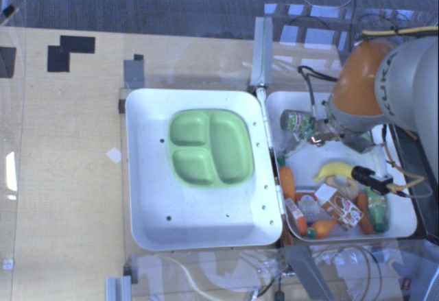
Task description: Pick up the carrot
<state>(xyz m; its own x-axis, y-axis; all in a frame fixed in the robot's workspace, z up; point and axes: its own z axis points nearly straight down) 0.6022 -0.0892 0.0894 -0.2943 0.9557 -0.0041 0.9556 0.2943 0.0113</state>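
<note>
The carrot (287,183) is an orange piece lying lengthwise against the left wall of the right bin (405,227). A smaller orange carrot-like piece (323,227) with a green end lies near the bin's front wall. My gripper (314,136) hangs over the back half of the right bin, beside a green and white can (295,120). It stands above and to the right of the carrot, apart from it. The grey arm with its orange band (360,80) reaches in from the right.
A banana (333,169), a printed snack box (341,209), a green bottle (378,216) and other small items crowd the front of the right bin. The left bin (147,176) holds a green divided plate (209,147).
</note>
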